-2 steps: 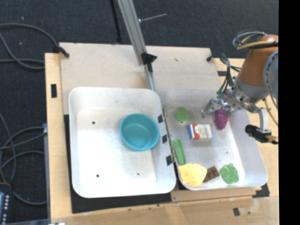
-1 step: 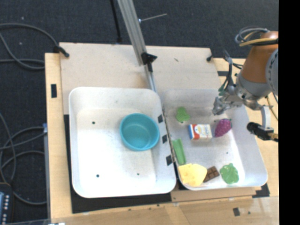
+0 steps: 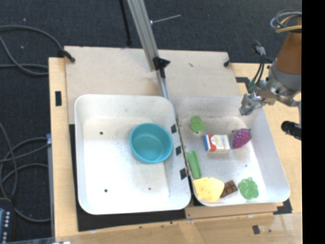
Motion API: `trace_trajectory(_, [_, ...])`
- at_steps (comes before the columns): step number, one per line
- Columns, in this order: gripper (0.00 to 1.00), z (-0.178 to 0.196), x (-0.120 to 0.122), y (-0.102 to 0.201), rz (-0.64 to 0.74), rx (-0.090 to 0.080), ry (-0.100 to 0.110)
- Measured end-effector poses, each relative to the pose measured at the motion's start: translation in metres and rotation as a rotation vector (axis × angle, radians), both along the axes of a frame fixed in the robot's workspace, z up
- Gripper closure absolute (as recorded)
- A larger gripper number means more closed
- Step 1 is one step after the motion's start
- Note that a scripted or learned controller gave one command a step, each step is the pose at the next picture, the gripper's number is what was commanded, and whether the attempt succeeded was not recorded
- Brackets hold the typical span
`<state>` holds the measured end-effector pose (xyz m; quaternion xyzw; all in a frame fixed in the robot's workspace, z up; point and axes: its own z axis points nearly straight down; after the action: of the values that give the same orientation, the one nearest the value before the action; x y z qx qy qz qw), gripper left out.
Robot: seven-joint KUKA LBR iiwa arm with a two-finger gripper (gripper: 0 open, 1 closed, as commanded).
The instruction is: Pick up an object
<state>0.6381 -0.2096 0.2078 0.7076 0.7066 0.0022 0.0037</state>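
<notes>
The grey two-finger gripper (image 3: pixel 247 105) hangs over the far right corner of the right white shallow bin (image 3: pixel 271 151); whether it is clenched or released, I cannot tell. Nearest it lies the purple plastic grape bunch (image 3: pixel 241 138), touching the small red-and-white carton (image 3: pixel 218 143). The round teal plastic bowl (image 3: pixel 151 143) sits alone in the left white shallow bin (image 3: pixel 96 182) on the counter (image 3: pixel 61 136).

My arm (image 3: pixel 288 60): cut off at the right edge above the orange band.
My gripper (image 3: pixel 247 105): too small and blurred to read.
Chocolate (image 3: pixel 230 188): partly tucked under the cheese (image 3: pixel 208 188).
Cables (image 3: pixel 20 156): run off the left edge.
</notes>
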Motion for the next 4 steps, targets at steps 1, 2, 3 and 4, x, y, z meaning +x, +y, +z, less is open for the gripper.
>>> trace_trajectory(1, [1.00, 0.044, -0.002, 0.001, 0.004, 0.001, 0.002])
trace_trajectory(2, [1.00, 0.070, -0.001, 0.001, 0.005, 0.002, 0.004])
trace_trajectory(3, [1.00, 0.060, -0.015, 0.057, 0.007, 0.002, 0.007])
trace_trajectory(4, [1.00, 0.058, -0.032, 0.107, 0.007, 0.003, 0.008])
